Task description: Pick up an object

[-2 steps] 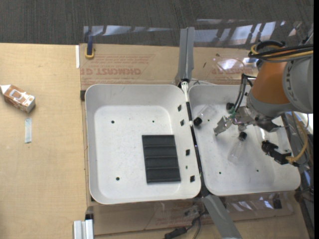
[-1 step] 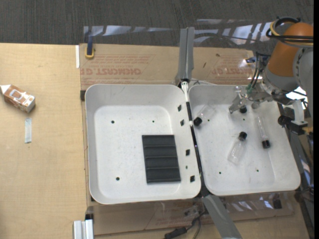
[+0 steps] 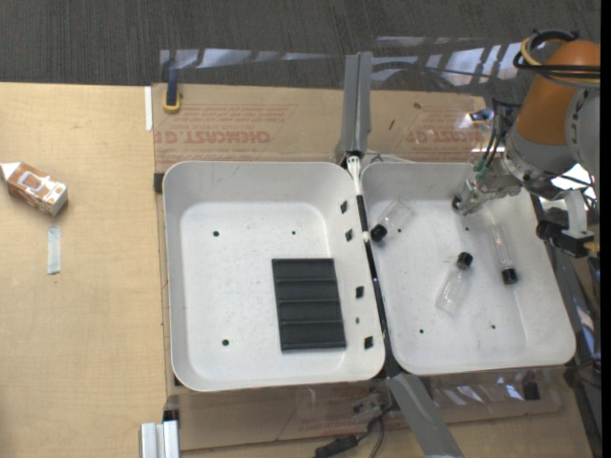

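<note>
The gripper [image 3: 470, 198], its state not discernible, is poised over the right bin [image 3: 535, 351], where three clear vials [image 3: 453, 284] are scattered; a descent onto one is judged next.

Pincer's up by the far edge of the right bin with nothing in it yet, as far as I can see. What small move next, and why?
Probably bring the pincer slightly toward the near side and down over the clear vial with the black cap. It lies flat on the right bin floor just below the pincer, apart from the other two vials, so it looks the closest, least crowded pick.
</note>
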You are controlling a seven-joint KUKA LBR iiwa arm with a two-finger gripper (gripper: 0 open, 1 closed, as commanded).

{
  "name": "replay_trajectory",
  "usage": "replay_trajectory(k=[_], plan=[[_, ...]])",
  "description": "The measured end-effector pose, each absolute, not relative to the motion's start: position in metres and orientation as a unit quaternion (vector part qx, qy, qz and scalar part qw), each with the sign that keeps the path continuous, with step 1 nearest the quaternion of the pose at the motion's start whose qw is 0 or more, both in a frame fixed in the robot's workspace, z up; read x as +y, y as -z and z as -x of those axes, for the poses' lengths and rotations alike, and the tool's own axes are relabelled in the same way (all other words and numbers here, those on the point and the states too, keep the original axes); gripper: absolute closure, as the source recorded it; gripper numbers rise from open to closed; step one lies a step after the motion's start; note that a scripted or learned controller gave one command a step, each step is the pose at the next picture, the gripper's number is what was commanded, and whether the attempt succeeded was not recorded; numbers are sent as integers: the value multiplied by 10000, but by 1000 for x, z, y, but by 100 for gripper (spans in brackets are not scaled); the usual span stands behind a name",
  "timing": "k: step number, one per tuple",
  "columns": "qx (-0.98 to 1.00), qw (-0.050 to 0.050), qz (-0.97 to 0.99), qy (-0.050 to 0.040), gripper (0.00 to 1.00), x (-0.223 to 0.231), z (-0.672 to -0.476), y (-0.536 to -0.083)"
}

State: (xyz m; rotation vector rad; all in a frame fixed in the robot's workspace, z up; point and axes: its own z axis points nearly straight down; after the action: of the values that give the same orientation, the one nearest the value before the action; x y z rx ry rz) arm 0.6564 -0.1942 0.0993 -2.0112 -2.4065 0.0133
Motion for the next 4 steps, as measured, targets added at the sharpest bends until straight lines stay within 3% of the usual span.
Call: replay_trajectory(k=[1,2,3,4], plan=[[-7676,-13,6409,-16,0,-193,-659,-101],[-7908,24,6120,29,0,-216,-597,-92],[-7907,22,6123,30,0,-216,-597,-92],[-8058,-1,5921,-1,0,-198,-560,-92]])
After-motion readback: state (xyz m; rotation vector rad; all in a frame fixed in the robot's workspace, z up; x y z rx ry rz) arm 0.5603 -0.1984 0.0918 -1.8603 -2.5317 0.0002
